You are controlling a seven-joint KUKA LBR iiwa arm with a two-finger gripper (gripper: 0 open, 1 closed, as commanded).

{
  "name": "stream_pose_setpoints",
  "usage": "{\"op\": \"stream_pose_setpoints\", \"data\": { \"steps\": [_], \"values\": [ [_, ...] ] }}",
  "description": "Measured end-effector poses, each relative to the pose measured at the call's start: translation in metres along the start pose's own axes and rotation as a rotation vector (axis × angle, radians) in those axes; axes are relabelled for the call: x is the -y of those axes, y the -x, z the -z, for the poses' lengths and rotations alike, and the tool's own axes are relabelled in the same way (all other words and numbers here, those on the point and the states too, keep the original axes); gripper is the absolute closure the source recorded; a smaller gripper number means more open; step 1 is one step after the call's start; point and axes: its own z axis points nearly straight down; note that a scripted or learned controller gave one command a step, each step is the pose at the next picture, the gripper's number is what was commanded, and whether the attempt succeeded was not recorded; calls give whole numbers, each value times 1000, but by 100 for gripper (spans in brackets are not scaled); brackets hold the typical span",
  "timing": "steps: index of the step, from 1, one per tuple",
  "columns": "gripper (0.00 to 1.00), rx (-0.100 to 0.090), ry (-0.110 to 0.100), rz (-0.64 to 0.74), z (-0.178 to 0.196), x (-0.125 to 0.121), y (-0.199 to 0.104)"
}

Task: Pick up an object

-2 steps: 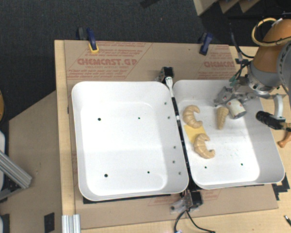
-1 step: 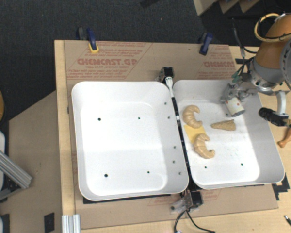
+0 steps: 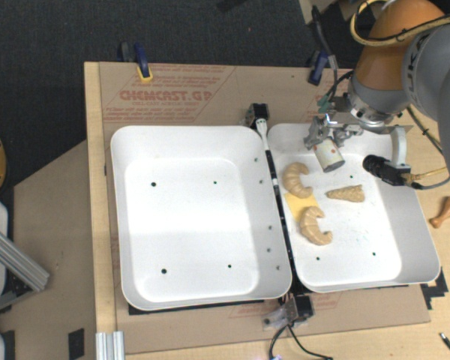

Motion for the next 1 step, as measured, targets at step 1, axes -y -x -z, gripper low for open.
{"op": "stream_pose_setpoints", "data": {
  "steps": [1],
  "values": [
    [100, 0, 4, 2, 28, -12, -119]
  ]
}}
